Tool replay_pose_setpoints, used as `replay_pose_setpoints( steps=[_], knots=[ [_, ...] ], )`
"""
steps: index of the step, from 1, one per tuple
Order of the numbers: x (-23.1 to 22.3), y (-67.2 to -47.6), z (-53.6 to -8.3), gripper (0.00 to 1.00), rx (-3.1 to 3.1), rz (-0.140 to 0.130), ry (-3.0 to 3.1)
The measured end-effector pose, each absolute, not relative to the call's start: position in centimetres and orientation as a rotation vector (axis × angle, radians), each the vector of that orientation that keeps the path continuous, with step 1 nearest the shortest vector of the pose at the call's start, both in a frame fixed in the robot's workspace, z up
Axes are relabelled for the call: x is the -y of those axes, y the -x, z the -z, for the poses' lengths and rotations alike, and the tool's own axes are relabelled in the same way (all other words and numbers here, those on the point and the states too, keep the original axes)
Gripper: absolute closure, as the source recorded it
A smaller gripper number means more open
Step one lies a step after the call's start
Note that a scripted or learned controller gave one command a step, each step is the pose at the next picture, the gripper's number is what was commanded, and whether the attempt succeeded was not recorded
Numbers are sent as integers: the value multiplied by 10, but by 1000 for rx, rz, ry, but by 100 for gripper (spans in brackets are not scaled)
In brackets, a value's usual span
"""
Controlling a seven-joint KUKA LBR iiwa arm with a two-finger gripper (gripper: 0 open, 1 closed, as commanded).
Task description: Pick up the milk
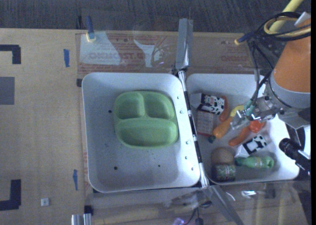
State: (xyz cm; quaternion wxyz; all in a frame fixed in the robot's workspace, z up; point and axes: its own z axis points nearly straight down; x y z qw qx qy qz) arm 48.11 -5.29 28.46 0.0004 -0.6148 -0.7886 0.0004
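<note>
Looking down on the bench, I see 2 white bins side by side: the left bin point(96, 135) and the right bin point(291, 169), split by a metal divider rail point(183, 46) running toward 12 o'clock.

At the centre of the left bin sits a green divided plate point(145, 119), with 2 small compartments on its 12 o'clock side and 1 wide compartment on its 6 o'clock side.

My arm point(291, 66) enters from 3 o'clock, its orange band over the right bin's 3 o'clock side. The gripper point(250, 112) hangs over the middle of that bin, above the toy clutter. I cannot tell from this slant how wide it stands, and nothing visible sits between its tips.

I read the milk point(211, 104) as the cow-patterned carton toward 10 o'clock in the right bin, lying just beside the divider wall, with a reddish printed card point(205, 122) touching it at its 6 o'clock side. It is apart from the gripper, off at the gripper's 9 o'clock.

A second black-and-white cow-print item point(256, 144) lies at about 5 o'clock from the gripper. 2 orange carrot-like pieces point(223, 127) lie between the card and the gripper. Toward 6 o'clock in the bin are a brown round item point(222, 156), a green can point(225, 172) just below it, and a green bottle point(256, 161) lying on its side.
</note>
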Motion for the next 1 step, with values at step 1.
replay_pose_setpoints(
  steps=[1],
  knots=[
    [-18, -480, -271, 100, 2562, -1, 1816]
  ],
)
